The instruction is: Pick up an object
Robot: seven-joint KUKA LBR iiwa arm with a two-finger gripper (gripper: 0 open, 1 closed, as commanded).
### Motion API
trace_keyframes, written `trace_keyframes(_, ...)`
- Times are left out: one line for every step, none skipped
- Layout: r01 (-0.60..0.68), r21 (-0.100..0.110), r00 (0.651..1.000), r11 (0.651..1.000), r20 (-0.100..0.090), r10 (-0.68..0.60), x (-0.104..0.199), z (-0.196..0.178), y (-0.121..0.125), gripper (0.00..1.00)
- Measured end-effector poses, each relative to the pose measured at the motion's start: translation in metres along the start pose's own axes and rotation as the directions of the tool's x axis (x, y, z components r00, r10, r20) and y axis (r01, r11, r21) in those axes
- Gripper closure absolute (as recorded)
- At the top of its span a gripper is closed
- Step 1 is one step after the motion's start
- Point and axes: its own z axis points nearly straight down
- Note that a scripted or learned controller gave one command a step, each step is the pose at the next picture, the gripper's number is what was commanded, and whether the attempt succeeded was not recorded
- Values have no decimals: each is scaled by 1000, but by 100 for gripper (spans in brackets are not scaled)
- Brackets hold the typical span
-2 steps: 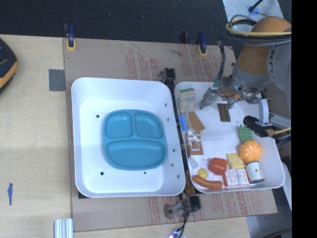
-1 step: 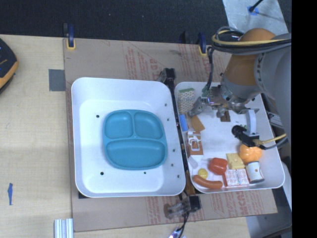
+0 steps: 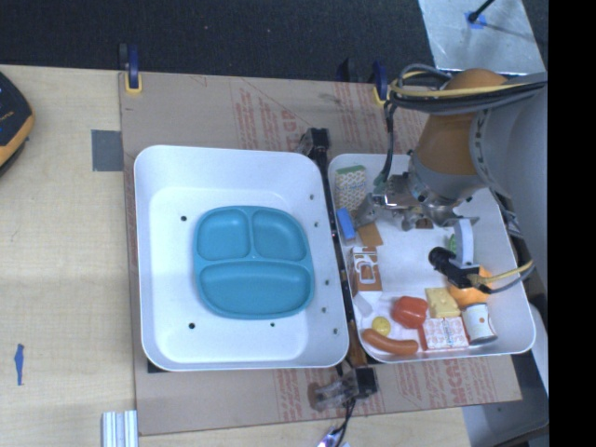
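Front of the right bin (image 3: pixel 410 259): a toy sausage (image 3: pixel 391 345) lies along the near wall, with a small yellow piece (image 3: pixel 380 325) just behind it. A red-and-white carton (image 3: pixel 445 333) and a little can (image 3: pixel 480 322) sit to their right. Next row back is a red round piece (image 3: pixel 410 310) and a yellow block (image 3: pixel 440 301), which touches the carton. That cluster is too crowded for a clean pick.

Mid bin: a brown printed box (image 3: pixel 366 270) lies flat near the left wall, with bare floor to its right. Behind it is a blue piece (image 3: pixel 345 222), then a patterned pouch (image 3: pixel 351 186) in the far left corner.

The gripper (image 3: pixel 410 208) is over the far half of this bin, just right of the blue piece. Whether its grip is open or closed I can't tell, since the wrist covers it. Nothing is visibly held. The arm (image 3: pixel 456 138) comes in over the far right corner.

The left bin (image 3: pixel 149 250) has a blue divided plate (image 3: pixel 253 259), well apart from the gripper.

My read: this is the approach and the pick is not yet made. The likely targets are the blue piece or the brown box. Both sit close to the wall, so centre over the item, stay off the rim and close across the short side. Then lift straight up and check that something actually comes with it.
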Motion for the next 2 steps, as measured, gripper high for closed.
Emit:
trace_keyframes(1, 1, 1000, 1000, 0, -1, -1, -11, 0, 100)
trace_keyframes(4, 0, 1000, 1000, -3, -4, 67, -102, -54, 100)
